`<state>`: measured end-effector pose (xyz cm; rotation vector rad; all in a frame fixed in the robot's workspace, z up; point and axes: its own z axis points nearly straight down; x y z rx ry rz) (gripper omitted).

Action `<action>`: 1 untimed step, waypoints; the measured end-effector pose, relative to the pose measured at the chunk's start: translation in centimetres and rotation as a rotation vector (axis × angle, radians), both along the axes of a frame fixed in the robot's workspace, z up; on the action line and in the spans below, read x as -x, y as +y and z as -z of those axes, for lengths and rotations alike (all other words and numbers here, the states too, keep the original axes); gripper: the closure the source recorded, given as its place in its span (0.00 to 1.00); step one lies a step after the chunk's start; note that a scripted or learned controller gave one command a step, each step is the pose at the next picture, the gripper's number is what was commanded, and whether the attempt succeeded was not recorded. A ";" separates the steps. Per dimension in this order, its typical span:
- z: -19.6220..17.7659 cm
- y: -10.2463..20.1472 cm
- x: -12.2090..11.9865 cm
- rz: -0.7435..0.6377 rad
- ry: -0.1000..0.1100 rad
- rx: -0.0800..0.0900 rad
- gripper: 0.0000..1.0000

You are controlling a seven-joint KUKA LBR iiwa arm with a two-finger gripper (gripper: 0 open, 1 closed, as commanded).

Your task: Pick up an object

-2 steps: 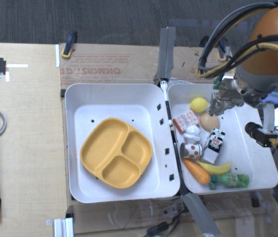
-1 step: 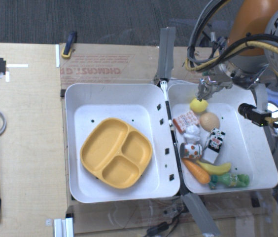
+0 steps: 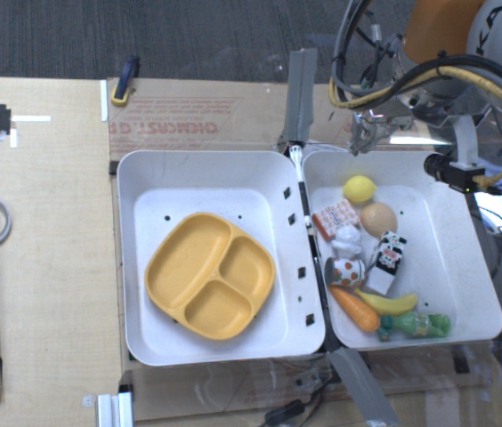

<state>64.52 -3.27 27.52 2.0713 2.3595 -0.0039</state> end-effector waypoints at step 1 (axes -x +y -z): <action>8.5 -0.9 5.3 -0.023 0.003 -0.001 0.00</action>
